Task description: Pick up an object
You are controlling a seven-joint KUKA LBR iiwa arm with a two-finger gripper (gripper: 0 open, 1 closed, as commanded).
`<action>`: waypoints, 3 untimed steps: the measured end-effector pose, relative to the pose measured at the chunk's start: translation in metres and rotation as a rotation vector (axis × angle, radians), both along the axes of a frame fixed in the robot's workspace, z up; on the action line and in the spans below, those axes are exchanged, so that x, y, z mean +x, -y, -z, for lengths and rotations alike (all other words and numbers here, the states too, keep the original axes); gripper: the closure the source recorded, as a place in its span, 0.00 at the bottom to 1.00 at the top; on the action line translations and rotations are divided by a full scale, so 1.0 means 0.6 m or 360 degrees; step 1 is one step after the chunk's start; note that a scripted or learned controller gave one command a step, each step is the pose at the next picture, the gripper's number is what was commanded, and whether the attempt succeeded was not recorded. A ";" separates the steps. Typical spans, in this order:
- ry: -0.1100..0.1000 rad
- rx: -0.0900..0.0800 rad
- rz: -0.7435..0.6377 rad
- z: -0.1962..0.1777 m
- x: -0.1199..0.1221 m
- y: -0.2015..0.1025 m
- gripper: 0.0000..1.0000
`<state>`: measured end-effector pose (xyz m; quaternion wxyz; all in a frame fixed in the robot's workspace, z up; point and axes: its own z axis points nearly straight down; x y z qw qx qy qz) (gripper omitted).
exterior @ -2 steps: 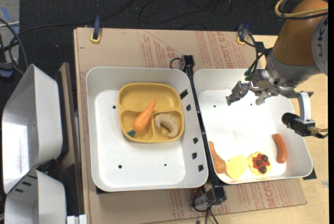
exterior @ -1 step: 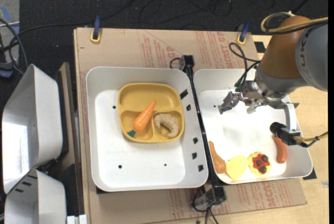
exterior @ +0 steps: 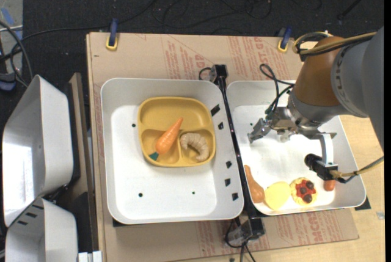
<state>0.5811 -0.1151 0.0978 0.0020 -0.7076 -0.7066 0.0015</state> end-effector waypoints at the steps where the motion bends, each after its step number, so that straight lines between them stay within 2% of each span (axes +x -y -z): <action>1: 0.0008 -0.0001 0.0001 -0.023 0.003 0.000 1.00; 2: 0.0014 -0.0003 0.0001 -0.106 0.011 0.016 1.00; 3: 0.0017 -0.0004 0.0001 -0.196 0.003 0.031 1.00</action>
